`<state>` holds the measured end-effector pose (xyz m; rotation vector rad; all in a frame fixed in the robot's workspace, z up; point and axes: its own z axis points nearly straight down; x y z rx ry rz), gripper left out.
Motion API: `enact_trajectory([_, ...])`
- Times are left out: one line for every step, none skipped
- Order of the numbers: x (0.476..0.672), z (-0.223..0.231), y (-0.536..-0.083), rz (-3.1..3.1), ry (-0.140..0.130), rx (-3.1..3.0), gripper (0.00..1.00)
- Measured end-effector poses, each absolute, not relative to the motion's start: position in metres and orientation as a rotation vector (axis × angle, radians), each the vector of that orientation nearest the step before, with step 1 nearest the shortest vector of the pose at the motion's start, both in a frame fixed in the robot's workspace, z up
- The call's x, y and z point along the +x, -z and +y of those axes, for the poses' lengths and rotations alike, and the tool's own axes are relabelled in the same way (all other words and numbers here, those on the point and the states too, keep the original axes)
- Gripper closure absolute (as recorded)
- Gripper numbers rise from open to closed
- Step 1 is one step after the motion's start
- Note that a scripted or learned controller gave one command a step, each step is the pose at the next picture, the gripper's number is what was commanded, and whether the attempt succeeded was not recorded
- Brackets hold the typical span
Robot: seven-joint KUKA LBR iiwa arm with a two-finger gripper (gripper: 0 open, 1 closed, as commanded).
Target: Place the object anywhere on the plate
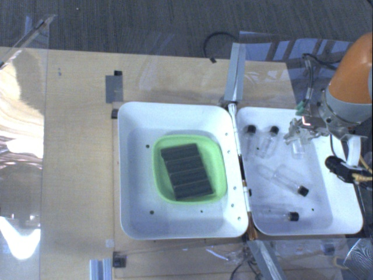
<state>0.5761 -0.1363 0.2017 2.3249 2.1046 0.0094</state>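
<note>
The arm's orange band (352, 69) is sitting nearest your camera, hanging over the far right corner of the right bin (344, 214), and below it the gripper (298, 134) is reaching down toward the bin floor. You cannot tell from this view whether its jaws are apart or together; the metal tip is blurring into the clear plastic beneath it.

The objects you are after are lying in the right bin: several clear vials with black caps. Two vials (260, 134) are resting side by side just left of the gripper, another vial (289, 182) is lying near the bin's middle, and one more (280, 214) is sitting by its near wall. None is showing between the fingers.

The green plate (160, 174) is waiting in the left bin (131, 156), left of the right bin, carrying a dark ribbed block (186, 171) across its middle.

Watch for these troubles: the vials look smooth, round and see-through, so a grasp is likely to slip or roll one away. The block is leaving little bare plate, so a dropped vial may bounce off.
</note>
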Motion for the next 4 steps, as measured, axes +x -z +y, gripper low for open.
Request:
enact_trajectory([0.54, -0.074, -0.185, 2.422, -0.004, 1.998, 1.0])
enact_trajectory([0.559, -0.009, -0.188, 2.657, -0.008, 1.665, 1.0])
enact_trajectory([0.559, -0.009, -0.188, 2.656, -0.008, 1.666, 0.0])
enact_trajectory([0.602, -0.058, -0.196, 2.701, -0.006, 1.587, 0.0])
